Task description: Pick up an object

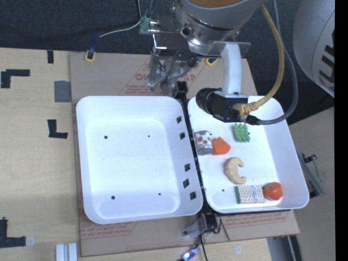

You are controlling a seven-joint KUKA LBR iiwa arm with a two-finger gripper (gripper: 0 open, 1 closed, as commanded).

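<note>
Overhead, the grey arm (217,4) with its orange band fills the top of the view, and its gripper (166,75) hangs above the cardboard just beyond the far edge of the left bin (87,145), near the seam where the 2 bins meet. Nothing is seen between its metal parts, and whether it is spread or pressed together I cannot tell.

All 6 objects lie in the right bin (291,162). A green block (241,132) sits toward the far side, near a black camera unit (220,105) with a yellow cable (272,86). A small printed can (203,142) touches an orange wedge (221,145) close to the dividing wall. A tan croissant-shaped piece (235,169) lies mid-bin, and a speckled packet (250,194) rests just beside a red tomato (273,190) at the near edge.
</note>
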